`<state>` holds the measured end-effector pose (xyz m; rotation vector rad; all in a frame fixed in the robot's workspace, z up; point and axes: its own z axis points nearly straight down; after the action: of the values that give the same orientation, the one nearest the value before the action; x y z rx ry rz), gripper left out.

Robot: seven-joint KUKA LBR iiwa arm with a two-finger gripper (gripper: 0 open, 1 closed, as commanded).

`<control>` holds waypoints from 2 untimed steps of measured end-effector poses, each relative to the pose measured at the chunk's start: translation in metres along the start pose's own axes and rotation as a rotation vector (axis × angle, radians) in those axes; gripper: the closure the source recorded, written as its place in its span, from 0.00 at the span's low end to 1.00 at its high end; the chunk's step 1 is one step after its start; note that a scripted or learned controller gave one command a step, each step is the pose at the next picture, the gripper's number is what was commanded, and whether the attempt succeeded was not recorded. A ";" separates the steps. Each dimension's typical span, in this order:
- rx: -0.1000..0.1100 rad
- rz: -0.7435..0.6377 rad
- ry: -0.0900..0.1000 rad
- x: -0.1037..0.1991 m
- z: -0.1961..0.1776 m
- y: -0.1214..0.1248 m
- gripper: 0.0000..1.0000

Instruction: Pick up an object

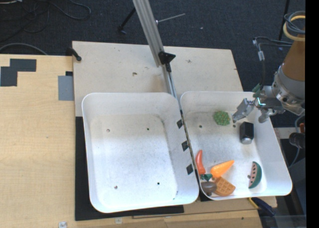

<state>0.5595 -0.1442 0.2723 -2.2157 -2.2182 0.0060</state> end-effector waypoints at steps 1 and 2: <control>-0.004 0.001 -0.001 -0.001 -0.002 0.001 0.00; 0.001 0.001 0.000 0.005 0.043 0.003 0.00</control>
<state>0.5618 -0.1395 0.2296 -2.2170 -2.2163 0.0065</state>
